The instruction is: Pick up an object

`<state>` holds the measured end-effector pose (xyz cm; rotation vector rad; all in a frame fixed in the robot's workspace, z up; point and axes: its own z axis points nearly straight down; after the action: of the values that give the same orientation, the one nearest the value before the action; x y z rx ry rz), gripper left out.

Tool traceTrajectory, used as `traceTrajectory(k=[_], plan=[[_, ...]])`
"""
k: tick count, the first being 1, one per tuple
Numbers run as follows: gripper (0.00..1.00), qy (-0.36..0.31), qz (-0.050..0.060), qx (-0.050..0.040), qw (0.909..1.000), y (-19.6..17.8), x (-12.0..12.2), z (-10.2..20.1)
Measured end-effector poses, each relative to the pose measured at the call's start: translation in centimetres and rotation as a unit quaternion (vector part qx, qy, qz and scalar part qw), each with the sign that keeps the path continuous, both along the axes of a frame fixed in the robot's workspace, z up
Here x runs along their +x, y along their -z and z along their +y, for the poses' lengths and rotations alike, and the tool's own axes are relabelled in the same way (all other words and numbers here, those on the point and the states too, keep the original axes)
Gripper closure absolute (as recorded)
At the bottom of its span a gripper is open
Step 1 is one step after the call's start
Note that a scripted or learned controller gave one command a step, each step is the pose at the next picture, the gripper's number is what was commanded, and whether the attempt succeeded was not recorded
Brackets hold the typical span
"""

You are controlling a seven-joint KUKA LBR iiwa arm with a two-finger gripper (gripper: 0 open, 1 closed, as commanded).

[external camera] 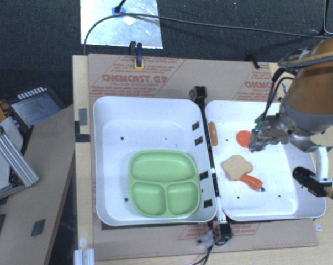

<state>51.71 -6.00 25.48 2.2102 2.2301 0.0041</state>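
The fingers hang low in the right bin, but I cannot tell if they are apart or together. They are just beside a red round thing. A piece of toast, a carrot and a hot dog lie near. A green tray sits in the left bin. The board under the bins reads "CHEMCAST GP".

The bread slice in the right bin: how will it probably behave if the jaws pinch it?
The bread slice lies flat, so its edges may be hard to grip. It looks like a toy, probably light and stiff. The carrot touches it and may shift too.
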Motion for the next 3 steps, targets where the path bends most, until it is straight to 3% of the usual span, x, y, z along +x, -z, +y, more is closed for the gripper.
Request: traceTrajectory(k=[3], plan=[[1.00,0.000,0.002,0.0003,1.0000,1.9,0.1,13.9]])
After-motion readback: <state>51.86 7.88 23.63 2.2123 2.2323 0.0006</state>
